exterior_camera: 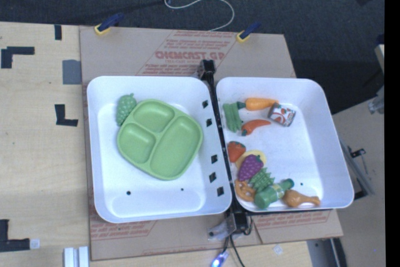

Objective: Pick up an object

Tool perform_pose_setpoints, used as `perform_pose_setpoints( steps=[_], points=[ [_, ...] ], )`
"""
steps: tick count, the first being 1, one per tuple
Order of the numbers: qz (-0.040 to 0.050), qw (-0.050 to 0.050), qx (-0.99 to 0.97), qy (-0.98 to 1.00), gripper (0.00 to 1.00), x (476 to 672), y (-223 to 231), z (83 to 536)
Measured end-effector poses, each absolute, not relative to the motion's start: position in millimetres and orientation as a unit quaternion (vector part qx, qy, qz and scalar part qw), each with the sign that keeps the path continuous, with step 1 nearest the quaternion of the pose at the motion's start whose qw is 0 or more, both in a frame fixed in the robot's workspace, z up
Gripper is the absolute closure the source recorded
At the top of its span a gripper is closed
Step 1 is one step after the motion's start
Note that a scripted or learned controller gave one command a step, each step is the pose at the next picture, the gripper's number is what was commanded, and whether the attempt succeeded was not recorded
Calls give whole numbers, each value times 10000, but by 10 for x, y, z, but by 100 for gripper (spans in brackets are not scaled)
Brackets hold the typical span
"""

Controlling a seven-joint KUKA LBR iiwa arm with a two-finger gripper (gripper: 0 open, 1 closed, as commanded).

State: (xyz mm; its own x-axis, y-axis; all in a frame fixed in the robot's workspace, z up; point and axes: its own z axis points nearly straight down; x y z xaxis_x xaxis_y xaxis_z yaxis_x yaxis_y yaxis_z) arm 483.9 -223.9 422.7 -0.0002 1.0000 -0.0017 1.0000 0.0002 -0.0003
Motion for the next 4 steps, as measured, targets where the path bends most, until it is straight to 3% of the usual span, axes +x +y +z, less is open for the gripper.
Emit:
perform_pose_setpoints(
  steps=[1, 2, 4],
  points=[
    [30, 70, 7051, 7091, 100, 5136, -2010, 5424],
    [-23, -32, 7083, 7059, 100, 4819, -2251, 4617],
    [-10, -2, 7070, 7072, 100, 4840, -2236, 4215]
  ],
)
